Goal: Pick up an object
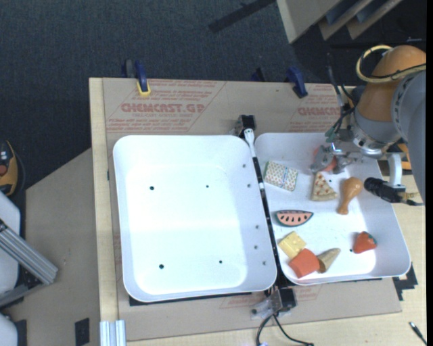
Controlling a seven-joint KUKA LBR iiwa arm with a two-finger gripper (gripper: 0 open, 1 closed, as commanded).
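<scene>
The pizza slice (324, 187) lies in the right bin (399, 233), just below our gripper (329, 157), beside the drumstick (348, 192). We judge it light, rigid and flat, best pinched across its narrow sides. Whether the jaws are open we cannot tell.

Dark blue-grey carpet (101, 40) is covering the floor beyond the tabletop (101, 203), far left of the tool (329, 157). A brown printed board (176, 108) is lying on the tabletop, with blue clamps (140, 74) gripping its far edge. A pale shelf-like piece of furniture (325, 17) is standing behind the tool, and an aluminium rail (27, 253) is lying far to its left.
</scene>
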